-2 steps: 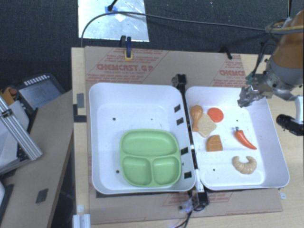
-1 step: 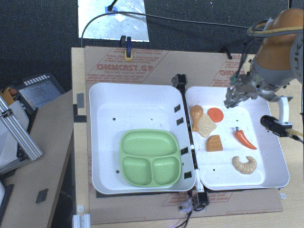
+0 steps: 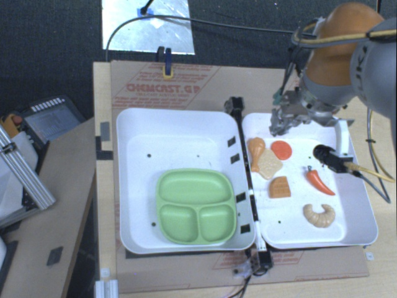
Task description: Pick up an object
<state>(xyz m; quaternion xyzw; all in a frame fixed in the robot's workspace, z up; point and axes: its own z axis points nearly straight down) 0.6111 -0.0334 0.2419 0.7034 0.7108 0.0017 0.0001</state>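
While the jaws (image 3: 280, 128) hang over the right bin's (image 3: 366, 222) far-left corner, can't tell how open they are; nothing visibly held. Nearest target: red tomato slice (image 3: 281, 149), just toward the near edge from them. Flat, round, no long axis. Chicken drumstick (image 3: 255, 151) and bread slice (image 3: 270, 164) crowd its left.

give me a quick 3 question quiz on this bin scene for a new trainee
1. True or false: the green tray lies in the right bin.
2. Which item lies nearest the gripper? A) red round slice B) croissant C) chili pepper
3. Fill in: the green tray has ___ compartments.

Key: 1 false, it lies in the left bin. 2 A. 3 three.
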